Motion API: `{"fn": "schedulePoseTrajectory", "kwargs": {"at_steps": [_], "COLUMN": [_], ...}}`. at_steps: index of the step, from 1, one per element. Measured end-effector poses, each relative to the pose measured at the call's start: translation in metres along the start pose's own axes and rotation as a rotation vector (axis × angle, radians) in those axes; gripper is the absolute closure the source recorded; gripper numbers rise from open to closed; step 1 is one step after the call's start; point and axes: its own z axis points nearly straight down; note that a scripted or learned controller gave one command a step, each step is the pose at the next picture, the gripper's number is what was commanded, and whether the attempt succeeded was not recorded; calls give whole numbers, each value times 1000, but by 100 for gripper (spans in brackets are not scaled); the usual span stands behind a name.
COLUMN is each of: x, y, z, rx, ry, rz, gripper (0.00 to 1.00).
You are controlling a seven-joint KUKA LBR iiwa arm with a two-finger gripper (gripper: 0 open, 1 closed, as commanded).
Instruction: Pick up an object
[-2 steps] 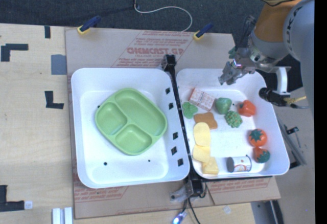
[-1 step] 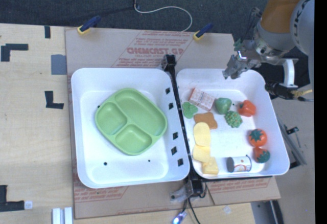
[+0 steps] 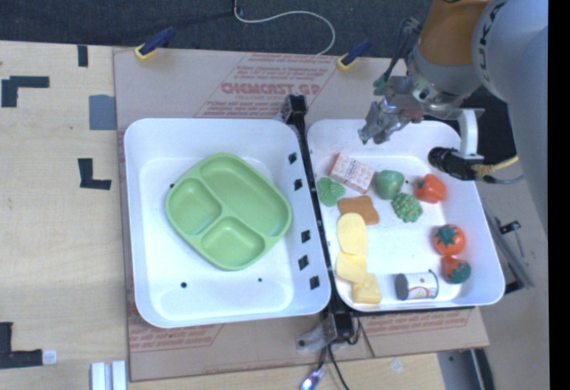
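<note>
Cardboard-covered bench, two white bins: gripper (image 3: 381,130) hovers over right bin (image 3: 485,241) far edge, finger opening cannot tell, nothing visibly held; toy foods including pink packet (image 3: 352,172) lie below it, so pick not yet done.

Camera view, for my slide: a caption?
Pincer above the toy-food bin; green divided plate in the other bin.
</note>
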Motion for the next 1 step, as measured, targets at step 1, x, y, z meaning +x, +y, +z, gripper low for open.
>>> {"fn": "schedulePoseTrajectory", "kwargs": {"at_steps": [1], "x": [53], "y": [-9], "z": [-18], "rx": [-3], "ry": [1], "rz": [-1], "gripper": [100]}}
